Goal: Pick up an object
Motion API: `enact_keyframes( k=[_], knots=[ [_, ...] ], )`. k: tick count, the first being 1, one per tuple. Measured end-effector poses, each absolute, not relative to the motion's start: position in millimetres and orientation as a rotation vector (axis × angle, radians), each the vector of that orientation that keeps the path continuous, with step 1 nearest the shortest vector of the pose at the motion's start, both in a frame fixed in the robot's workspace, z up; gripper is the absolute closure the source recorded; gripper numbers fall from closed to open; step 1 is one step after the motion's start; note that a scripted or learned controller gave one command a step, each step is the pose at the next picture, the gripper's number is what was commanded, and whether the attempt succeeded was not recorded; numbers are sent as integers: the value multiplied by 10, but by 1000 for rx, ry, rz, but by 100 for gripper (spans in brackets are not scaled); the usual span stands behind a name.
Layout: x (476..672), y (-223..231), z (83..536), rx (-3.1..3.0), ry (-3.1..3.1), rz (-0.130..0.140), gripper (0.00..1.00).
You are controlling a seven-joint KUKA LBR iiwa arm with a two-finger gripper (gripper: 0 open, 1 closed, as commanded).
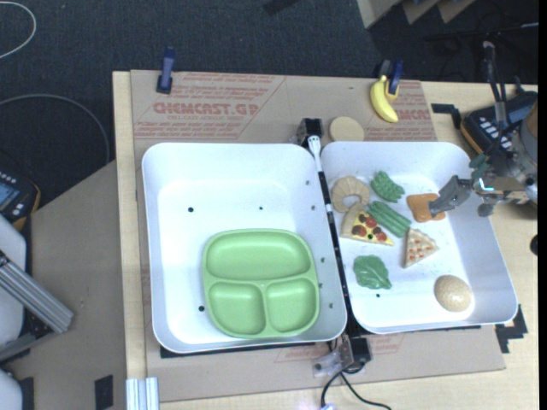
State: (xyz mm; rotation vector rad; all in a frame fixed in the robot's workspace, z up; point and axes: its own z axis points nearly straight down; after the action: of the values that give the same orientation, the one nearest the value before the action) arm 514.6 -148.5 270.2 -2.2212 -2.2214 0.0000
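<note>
I see the gripper (450,196) touching the orange piece (423,206), just left of it; can't tell its finger state.

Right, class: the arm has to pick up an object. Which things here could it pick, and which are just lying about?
For the job: hand, orange piece, pizza slices, green pieces, bagel, bread roll.

Lying about: green tray, banana, beige disc.

The arm's wrist end (511,156) is a cluster of grey and silvery metal blocks with dark fittings, partly cut off by the picture's edge. A thin dark cable rises above it. From it juts a slim grey finger (450,195) with a darker tip.
</note>
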Motion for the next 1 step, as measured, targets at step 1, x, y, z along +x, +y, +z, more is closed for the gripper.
enact_keyframes(
  k=[1],
  knots=[
    [4753,-1531,1500,-2216,-2209,10,0]
  ],
)
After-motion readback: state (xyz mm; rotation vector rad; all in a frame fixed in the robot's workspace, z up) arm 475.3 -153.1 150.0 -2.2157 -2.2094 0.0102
